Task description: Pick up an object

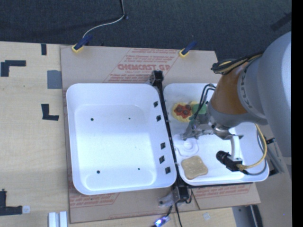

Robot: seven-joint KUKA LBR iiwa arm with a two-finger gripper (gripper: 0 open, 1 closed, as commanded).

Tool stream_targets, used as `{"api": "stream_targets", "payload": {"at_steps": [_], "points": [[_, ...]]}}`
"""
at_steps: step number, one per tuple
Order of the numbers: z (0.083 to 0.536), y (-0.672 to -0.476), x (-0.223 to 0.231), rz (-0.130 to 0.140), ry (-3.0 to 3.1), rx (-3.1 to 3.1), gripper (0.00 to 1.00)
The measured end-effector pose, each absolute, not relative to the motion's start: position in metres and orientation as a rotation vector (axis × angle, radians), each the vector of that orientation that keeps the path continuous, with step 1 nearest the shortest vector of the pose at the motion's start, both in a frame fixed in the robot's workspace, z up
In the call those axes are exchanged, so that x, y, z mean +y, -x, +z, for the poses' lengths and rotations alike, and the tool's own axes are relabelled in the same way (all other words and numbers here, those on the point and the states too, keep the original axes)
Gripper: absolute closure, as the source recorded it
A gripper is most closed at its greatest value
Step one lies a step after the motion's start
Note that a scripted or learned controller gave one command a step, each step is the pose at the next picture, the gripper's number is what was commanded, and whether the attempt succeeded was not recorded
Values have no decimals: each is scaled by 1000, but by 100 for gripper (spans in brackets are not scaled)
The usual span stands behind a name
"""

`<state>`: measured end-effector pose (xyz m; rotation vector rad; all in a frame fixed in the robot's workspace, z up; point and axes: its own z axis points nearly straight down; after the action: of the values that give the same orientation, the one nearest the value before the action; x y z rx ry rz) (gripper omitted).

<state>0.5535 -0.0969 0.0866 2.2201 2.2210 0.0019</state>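
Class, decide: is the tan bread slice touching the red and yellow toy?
Apart. The camera view shows bare white bin floor between the bread slice and the red and yellow toy.

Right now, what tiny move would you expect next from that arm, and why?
Probably a short drop straight down: the tool hovers in the right bin over a small white object, with the tan bread-like piece just beyond it.

The grey arm (272,86) reaches in from the right, its orange band (227,91) above the wrist. The gripper (191,132) points down and leftward.
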Motion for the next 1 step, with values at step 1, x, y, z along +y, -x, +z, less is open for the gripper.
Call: {"api": "stream_targets", "payload": {"at_steps": [1], "points": [[88, -543, -97, 6, -2216, 2212, 100]]}}
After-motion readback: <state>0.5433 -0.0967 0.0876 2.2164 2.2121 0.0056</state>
